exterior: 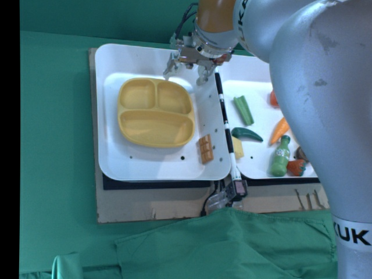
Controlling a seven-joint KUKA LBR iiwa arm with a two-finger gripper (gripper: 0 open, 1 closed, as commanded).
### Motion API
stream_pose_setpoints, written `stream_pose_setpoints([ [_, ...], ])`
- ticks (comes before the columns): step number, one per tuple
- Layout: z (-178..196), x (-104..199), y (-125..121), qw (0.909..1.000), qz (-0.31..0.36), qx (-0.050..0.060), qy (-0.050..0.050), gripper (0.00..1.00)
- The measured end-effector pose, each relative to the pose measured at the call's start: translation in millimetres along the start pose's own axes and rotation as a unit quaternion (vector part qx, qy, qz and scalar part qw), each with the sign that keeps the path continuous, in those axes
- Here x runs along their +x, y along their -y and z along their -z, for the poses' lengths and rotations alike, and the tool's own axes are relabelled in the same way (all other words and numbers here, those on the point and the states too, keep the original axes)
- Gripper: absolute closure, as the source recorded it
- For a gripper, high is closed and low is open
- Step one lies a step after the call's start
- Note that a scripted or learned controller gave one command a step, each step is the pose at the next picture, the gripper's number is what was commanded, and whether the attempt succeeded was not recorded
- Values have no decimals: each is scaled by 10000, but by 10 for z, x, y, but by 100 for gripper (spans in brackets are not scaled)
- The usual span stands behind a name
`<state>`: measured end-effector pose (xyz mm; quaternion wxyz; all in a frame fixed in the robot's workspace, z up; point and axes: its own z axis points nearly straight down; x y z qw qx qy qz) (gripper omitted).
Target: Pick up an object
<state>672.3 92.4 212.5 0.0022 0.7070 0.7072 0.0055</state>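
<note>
The scene is evenly and brightly lit from above, with no hard-edged shadows. The left white bin (pixel 110 156) reads almost blown out, its floor near pure white with a soft sheen toward 7 o'clock. A faint, diffuse shadow lies under the yellow divided plate (pixel 156 112) along its lower edge, and a darker strip sits below the bins' front rims at 6 o'clock. The grey arm (pixel 314 97), close to the lens at 3 o'clock, is soft and slightly out of focus, with mottled highlights on its shell. The green cloth (pixel 58 127) shows mild colour noise. Overall sharpness is moderate; small items at 4 o'clock look a little smeared.
</note>
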Motion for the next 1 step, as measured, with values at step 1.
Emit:
stream_pose_setpoints([
  [1,114,-8,-8,10000,-13,-15,1,100],
])
